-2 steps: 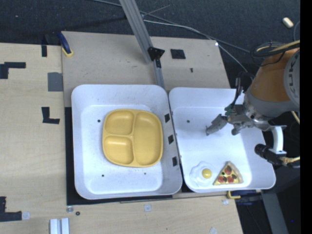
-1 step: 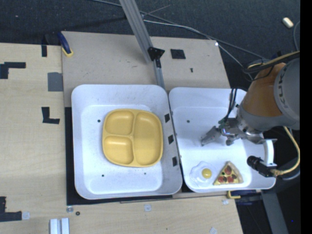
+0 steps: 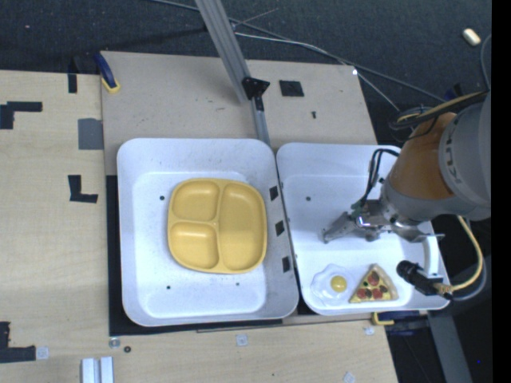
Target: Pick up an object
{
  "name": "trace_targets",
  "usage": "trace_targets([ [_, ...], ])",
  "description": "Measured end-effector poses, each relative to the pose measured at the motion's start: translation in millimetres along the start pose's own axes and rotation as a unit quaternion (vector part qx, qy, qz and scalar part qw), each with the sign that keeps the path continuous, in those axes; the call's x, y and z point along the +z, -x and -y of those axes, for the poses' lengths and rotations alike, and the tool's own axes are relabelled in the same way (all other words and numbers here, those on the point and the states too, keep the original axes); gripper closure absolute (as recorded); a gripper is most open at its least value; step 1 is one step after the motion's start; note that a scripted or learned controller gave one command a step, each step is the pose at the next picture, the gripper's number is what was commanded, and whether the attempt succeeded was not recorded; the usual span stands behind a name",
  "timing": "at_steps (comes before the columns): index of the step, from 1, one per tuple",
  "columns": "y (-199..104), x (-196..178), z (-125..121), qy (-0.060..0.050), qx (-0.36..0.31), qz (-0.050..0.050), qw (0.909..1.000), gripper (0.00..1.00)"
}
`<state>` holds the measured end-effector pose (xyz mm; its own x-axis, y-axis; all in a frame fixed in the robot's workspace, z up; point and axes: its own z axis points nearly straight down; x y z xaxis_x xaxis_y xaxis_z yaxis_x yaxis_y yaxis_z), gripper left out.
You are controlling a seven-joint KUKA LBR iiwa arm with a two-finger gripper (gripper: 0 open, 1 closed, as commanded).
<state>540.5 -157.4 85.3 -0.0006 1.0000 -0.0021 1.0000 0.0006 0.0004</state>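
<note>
The gripper (image 3: pixel 331 231), fingers spread and grasping nothing, hangs over the right bin (image 3: pixel 319 166); near its front edge the pizza slice (image 3: pixel 375 286) and fried egg (image 3: pixel 330 284) look light, flat and stiff, likely best pinched across their edges.

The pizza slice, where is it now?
The pizza slice lies in the right bin, at its near right corner, beside the fried egg and below the gripper.

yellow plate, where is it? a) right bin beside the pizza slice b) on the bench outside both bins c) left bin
c: the yellow plate lies in the left bin, while the pizza slice and fried egg sit in the right bin.
</note>
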Motion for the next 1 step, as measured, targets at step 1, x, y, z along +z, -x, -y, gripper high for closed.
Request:
trace_targets([
  [1, -0.3, -13.2, -1.9, 0.003, -0.001, 0.000, 1.0000, 1.00],
])
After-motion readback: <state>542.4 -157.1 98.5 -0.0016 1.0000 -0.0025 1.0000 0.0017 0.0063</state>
